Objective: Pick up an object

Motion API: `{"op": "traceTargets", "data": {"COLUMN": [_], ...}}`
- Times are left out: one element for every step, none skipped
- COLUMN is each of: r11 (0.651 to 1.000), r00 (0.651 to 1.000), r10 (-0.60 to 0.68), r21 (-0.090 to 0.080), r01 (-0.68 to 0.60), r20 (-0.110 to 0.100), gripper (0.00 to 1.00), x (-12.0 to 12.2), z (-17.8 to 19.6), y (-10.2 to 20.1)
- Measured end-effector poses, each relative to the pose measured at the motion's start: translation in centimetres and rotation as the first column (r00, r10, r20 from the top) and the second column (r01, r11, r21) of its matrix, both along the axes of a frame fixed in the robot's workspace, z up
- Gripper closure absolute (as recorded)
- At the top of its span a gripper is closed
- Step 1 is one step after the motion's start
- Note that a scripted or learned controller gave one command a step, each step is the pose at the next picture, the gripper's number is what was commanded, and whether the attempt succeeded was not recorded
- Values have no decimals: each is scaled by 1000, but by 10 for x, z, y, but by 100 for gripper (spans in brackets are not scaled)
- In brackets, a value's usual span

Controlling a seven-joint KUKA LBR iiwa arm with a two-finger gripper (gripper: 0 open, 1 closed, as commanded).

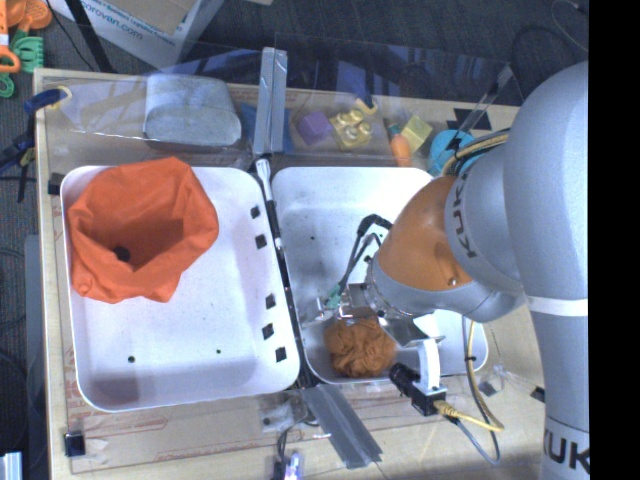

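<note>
1. arm reaches in from the right and hangs low over the right bin; the gripper sits at the near part of that bin, just above a brown lump.
2. task thing: brown fuzzy lump, looks like a crumpled cloth or plush piece, lying on the right bin's floor near its front wall, touching or just under the gripper.
3. jaws: can't tell whether they are apart or together; the wrist body hides them, and nothing visibly sits between them.
4. handling guess: soft, light, squashy, not fragile and not slippery; will deform under a pinch, so a deep bite matters more than force.
5. where to take it: top middle of the lump, where folds bunch up; edge pinches may only snag a loose flap.
6. left bin holds an orange cloth, bunched and open like a pouch, well apart from the gripper; also soft.
7. small toys lie on the desk behind the bins, out of play.
</note>
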State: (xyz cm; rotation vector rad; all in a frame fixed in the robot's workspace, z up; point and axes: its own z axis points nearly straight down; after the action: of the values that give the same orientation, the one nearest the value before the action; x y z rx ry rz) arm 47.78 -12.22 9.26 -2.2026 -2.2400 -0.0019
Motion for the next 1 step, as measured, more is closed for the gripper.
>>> {"op": "traceTargets", "data": {"r11": [1000], "r00": [1000], "r10": [4], "r21": [0], "r01": [-4], "r20": [3], "gripper": [100], "x": [2], "z": [11], "y": [0]}}
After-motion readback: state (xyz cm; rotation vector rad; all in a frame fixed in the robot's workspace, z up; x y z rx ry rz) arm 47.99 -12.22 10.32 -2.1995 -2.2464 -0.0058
